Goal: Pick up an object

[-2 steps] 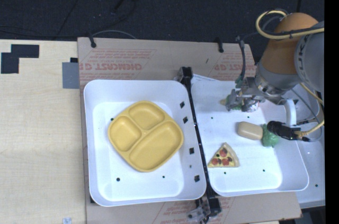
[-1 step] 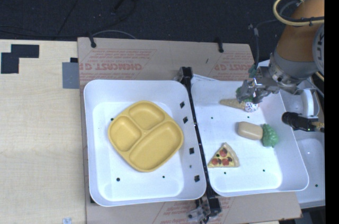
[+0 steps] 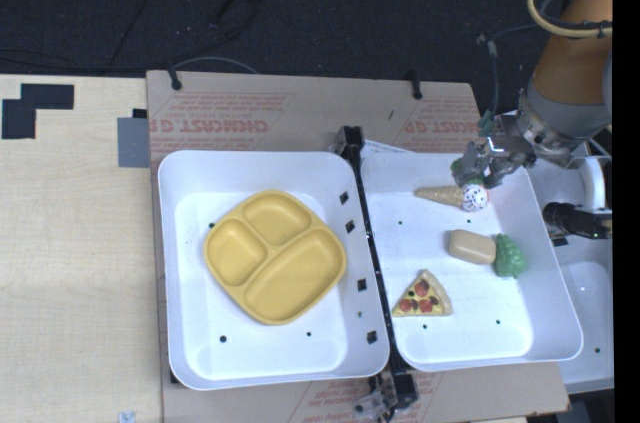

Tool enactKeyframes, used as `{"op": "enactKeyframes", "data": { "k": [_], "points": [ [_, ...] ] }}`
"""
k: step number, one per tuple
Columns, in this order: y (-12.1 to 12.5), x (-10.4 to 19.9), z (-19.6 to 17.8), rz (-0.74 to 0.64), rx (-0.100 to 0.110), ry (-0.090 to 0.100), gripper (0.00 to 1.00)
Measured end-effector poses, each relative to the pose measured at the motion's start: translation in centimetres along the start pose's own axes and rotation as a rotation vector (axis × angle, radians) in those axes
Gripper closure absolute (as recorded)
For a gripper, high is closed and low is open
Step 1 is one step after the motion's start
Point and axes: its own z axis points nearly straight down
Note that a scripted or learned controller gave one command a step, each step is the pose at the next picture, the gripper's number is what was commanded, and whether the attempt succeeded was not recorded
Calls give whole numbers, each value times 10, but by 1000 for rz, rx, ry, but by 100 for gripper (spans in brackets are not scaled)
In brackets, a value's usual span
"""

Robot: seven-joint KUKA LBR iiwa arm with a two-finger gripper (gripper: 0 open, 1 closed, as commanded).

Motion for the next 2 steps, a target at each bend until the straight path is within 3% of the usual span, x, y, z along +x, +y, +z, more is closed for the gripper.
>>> {"op": "enactKeyframes", "data": {
  "k": [2],
  "points": [
    [-22, 98, 11, -4, 6, 2, 100]
  ]
}}
